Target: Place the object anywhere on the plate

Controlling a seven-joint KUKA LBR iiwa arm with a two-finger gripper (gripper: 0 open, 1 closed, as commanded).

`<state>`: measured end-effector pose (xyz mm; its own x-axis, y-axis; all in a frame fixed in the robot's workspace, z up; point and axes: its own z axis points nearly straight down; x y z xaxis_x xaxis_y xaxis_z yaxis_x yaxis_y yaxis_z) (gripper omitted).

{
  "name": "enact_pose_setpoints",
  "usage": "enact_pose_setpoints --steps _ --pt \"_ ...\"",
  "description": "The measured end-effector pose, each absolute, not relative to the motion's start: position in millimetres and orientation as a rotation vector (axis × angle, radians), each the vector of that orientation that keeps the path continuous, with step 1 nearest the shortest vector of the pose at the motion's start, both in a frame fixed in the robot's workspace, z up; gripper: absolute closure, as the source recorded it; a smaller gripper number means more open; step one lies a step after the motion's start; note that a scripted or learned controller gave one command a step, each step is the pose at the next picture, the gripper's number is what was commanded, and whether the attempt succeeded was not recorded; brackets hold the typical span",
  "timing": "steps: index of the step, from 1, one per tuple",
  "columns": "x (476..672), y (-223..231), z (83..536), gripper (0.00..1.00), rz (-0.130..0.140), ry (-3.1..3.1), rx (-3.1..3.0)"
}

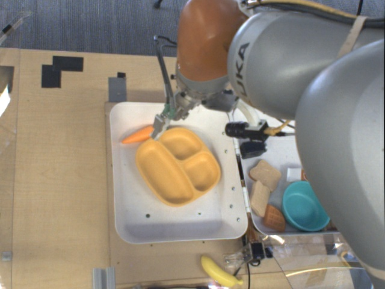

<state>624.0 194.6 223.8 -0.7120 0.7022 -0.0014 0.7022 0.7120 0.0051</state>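
Leftmost among the things in the left shallow white plastic bin [129, 209] lies a small orange carrot-shaped toy [137, 135], smooth and tapered, its point toward the left and its thick end toward the right, near the bin's far left part. Just beside that thick end, on its right, sits the two-finger gripper [160, 125] on a thin dark stem, its tips down at the carrot's thick end and at the far left rim of the yellow three-compartment plastic plate [177, 165]; whether the fingers are spread or closed on the carrot cannot be told from this slant. The plate is glossy, rounded and lobed, with one long compartment on the left and two smaller ones to the right, resting in the middle of the bin. Farther right, the right white bin [258, 224] holds two pale tan bread-like blocks [263, 182], a brown waffle-textured piece [274, 217] and a smooth teal round bowl [305, 206]. Nearest, on the wooden bench [54, 191], lies a curved yellow banana toy [219, 273].
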Motion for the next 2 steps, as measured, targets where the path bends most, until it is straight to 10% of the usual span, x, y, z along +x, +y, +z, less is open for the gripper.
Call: enact_pose_setpoints --steps 2 --pt "657.3 90 268 0.0 0.006 3.088 0.485"
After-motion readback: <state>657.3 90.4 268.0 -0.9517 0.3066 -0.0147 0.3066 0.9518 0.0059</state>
